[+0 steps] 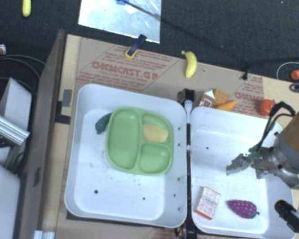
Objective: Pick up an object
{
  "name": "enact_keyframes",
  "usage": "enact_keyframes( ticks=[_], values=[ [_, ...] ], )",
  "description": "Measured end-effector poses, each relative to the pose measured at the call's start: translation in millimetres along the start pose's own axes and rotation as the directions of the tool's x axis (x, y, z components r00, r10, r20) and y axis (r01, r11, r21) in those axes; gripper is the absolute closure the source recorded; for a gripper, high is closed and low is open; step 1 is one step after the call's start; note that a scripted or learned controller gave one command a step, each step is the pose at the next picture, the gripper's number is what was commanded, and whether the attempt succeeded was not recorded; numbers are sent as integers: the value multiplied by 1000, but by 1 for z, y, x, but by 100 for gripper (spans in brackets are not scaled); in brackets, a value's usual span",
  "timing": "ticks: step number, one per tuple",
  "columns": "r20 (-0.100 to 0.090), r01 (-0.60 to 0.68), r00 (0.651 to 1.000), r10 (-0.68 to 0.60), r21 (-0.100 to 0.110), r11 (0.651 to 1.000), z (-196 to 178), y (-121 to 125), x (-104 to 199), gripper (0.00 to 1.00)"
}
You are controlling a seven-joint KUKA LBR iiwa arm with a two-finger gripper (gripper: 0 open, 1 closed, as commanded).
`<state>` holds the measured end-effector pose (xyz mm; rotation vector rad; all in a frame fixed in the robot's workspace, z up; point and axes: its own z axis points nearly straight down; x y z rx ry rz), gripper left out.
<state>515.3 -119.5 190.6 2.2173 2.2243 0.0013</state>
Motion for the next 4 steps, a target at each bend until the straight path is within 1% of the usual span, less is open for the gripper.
enact_keyframes(
  ticks=[1, 2, 3, 4],
  values=[
    [4, 3, 1000, -3, -11, 1000, -75, 66, -22, 0],
    [2, -6, 1000, 6, 3, 1000, -24, 56, -69, 0],
    [1, -2, 1000, 2, -2, 1000, -39, 49, -84, 0],
    [1, -2, 1000, 2, 0, 1000, -37, 39, -87, 0]
  ],
)
